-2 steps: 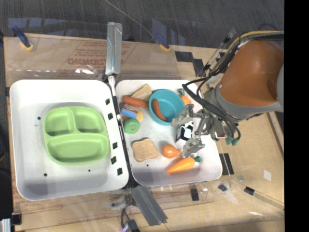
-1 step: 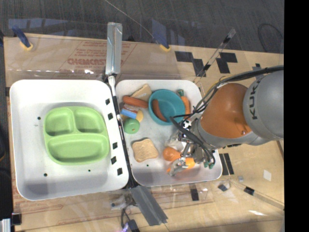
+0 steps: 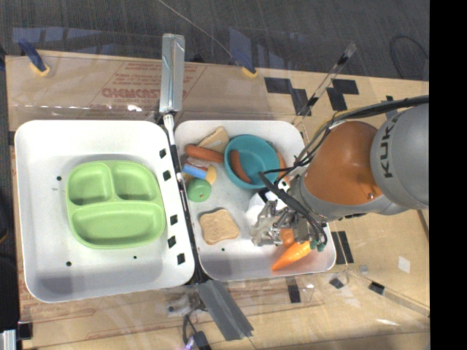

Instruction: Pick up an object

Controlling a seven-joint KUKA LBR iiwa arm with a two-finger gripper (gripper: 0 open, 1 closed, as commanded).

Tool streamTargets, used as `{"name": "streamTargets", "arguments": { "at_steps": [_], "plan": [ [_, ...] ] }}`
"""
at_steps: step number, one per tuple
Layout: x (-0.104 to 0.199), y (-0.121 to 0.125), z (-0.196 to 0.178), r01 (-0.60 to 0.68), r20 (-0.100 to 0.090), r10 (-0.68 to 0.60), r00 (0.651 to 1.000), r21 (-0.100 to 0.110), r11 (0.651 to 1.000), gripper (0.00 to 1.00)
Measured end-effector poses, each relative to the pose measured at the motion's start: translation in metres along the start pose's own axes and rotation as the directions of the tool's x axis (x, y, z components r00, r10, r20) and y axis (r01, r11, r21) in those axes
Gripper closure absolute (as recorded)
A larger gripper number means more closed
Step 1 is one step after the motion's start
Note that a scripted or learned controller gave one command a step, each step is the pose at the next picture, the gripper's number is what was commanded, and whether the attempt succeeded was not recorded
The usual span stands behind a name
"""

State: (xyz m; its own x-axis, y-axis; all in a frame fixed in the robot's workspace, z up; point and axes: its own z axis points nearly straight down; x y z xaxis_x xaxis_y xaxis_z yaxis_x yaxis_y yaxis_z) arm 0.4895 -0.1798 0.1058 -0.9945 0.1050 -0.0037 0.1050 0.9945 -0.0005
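My gripper (image 3: pixel 281 233) hangs low over the near right corner of the right bin (image 3: pixel 241 267), right above an orange carrot (image 3: pixel 292 254) that lies at its tips. The grey arm with its orange band (image 3: pixel 343 168) reaches in from the right. Further left in the same bin lie a slice of toast (image 3: pixel 219 225), a green apple-like piece (image 3: pixel 198 189), a blue and yellow piece (image 3: pixel 197 172), a sausage (image 3: pixel 204 154), another bread slice (image 3: pixel 214 138) and a teal bowl (image 3: pixel 252 159) with a red piece inside.
The left bin (image 3: pixel 44 268) holds a green divided plate (image 3: pixel 115 203). A metal divider bar (image 3: pixel 172 71) stands at the back between the bins. Cables run across the right bin's far right corner.
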Motion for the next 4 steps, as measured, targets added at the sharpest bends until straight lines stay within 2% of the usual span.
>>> {"name": "streamTargets", "arguments": {
  "at_steps": [1,2,3,4],
  "plan": [
    [0.021,0.088,-0.052,-0.466,-0.003,0.466,0.885,-0.001,0.885,1.0],
    [-0.03,0.143,-0.086,-0.738,-0.003,0.738,0.674,0.002,0.674,1.0],
    [0.008,0.224,-0.085,-0.838,-0.007,0.838,0.546,0.007,0.546,1.0],
    [0.031,0.165,-0.086,-0.85,-0.004,0.85,0.527,0.006,0.527,1.0]
  ]
}}
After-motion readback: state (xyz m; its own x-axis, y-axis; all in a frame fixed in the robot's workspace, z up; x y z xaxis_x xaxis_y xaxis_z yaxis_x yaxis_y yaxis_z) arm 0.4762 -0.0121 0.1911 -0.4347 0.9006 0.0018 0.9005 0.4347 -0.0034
